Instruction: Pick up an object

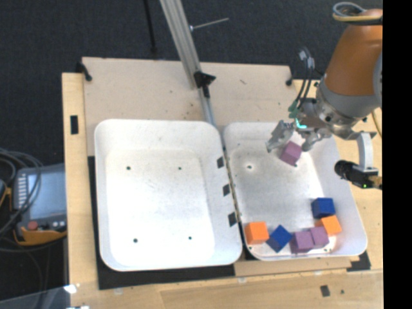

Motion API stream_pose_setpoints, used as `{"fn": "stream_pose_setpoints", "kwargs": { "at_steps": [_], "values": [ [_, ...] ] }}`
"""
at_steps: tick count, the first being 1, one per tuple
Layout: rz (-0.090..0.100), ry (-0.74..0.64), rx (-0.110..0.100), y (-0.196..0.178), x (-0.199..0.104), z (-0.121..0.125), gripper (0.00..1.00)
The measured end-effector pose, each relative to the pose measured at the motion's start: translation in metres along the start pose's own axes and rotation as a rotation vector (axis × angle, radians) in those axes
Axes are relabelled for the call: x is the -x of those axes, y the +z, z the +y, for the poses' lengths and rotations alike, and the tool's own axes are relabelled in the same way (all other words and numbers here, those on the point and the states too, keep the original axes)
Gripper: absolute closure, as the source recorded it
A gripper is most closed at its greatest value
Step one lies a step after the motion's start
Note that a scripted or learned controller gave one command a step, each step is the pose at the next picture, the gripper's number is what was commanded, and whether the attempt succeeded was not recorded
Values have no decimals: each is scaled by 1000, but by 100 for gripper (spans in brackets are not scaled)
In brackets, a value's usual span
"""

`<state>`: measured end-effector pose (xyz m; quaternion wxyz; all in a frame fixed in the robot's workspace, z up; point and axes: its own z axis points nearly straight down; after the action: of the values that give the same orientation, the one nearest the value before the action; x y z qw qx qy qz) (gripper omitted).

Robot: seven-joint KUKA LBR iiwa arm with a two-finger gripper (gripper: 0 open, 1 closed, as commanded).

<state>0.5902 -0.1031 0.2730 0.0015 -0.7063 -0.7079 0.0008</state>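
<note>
We see our gripper (293, 140) over the right bin (270, 192), its 2 fingers closed on a purple cube (291, 153) by just its top, so it could slip out and fall.

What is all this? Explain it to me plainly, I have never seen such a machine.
This is one picture, taken by a camera fixed above a bench and looking down at a slant. The grey and orange shape at the right is a robot arm. At its end is a two-finger gripper, which works like a hand. Between its fingers sits a purple block, so it appears to hold it above the right bin. On the bench lie two shallow white trays, the left bin and the right one. Along the right bin's near edge lie more blocks: orange, blue and purple.
</note>
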Motion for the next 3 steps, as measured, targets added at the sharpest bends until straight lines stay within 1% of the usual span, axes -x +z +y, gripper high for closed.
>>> {"fn": "stream_pose_setpoints", "kwargs": {
  "at_steps": [1,2,3],
  "values": [
    [0,1,4,-2,0,1,0],
    [-3,4,-1,48,10,-6,0],
    [-3,5,-2,107,14,2,0]
  ]
}}
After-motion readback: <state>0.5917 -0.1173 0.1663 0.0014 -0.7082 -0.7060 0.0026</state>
